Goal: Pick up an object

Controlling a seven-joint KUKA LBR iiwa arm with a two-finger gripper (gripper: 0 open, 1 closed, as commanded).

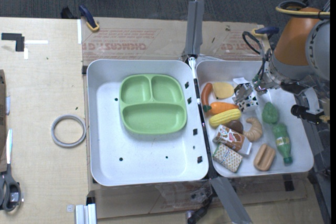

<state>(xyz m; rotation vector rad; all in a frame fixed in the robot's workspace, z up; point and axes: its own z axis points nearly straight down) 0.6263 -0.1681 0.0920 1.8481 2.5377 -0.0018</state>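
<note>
The right bin (302,165) holds a pile of toy food. There is a hot dog (206,94), a yellow piece (222,89), a carrot (222,107), a corn cob (224,116), a croissant (254,128), a green bottle (281,140), a green vegetable (270,113), a bread roll (264,157) and two snack packets (230,137). My gripper (244,95) hangs over the upper middle of this bin, just above the yellow piece and the corn cob. The arm reaches in from the right.
The left bin (100,128) carries a green divided plate (153,103). A roll of tape (68,130) lies on the bench at the left, with scissors (9,189) near the lower left corner. A grey post (194,26) stands between the bins at the back.
</note>
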